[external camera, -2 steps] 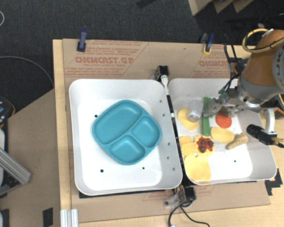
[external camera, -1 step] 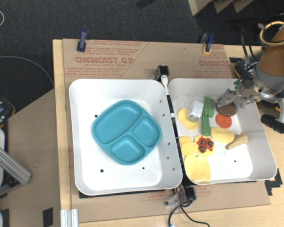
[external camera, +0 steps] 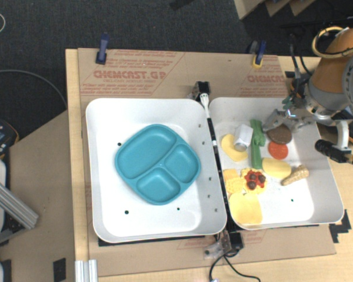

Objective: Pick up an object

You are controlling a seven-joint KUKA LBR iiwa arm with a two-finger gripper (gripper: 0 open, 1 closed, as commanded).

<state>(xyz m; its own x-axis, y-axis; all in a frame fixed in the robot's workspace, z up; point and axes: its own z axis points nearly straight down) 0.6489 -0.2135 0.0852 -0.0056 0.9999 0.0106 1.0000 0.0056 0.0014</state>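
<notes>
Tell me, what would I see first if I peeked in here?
Probably the big blue tray, sitting alone in the left bin. Next, the heap of toy food in the right bin, with the gripper hanging over its far side, above a brown piece.

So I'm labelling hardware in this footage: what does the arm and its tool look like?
The arm is a rounded grey body with an orange band above the wrist. Black cables loop around it. The tool is a small grey metal assembly with dark fittings.
</notes>
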